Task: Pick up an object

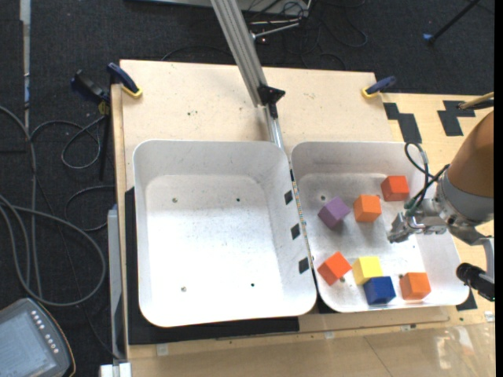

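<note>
Dark carpet floor [55, 210], loose cables [47, 234]

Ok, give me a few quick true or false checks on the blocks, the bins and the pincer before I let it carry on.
1. All the blocks lie in the right bin. True.
2. The purple block sits between the yellow block and the blue block. False: it lies apart, nearer the bin's middle, beside an orange block; yellow and blue touch each other.
3. The pincer is over the right bin. True.
4. The pincer is over the left bin. False: it hangs over the right bin, by its right side.
5. There are two blue blocks. False: one.
</note>
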Robot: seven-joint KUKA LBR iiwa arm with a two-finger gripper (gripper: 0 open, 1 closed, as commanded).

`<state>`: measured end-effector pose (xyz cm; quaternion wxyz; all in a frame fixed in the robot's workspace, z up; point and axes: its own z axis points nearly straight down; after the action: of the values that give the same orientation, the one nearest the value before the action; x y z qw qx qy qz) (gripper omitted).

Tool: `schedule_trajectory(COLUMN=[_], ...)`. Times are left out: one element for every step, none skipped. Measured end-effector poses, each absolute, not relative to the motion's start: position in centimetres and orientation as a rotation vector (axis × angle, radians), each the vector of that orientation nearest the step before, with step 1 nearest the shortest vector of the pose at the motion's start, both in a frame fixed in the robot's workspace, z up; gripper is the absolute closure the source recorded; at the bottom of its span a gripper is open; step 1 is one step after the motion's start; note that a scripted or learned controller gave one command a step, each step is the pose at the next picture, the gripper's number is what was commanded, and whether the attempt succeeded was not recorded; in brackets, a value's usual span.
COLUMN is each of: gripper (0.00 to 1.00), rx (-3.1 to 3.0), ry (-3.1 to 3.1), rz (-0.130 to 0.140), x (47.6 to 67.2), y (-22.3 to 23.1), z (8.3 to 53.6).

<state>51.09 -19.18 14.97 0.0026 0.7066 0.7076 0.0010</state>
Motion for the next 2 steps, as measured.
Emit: schedule_trajectory(gripper=[1.0,1.0], rx=[2.214,2.213], ry=[2.22,2.22], rz=[0.004,0.004], x=[50.8,50.9], y=[-18.9,-18.9], z=[19.4,23.5])
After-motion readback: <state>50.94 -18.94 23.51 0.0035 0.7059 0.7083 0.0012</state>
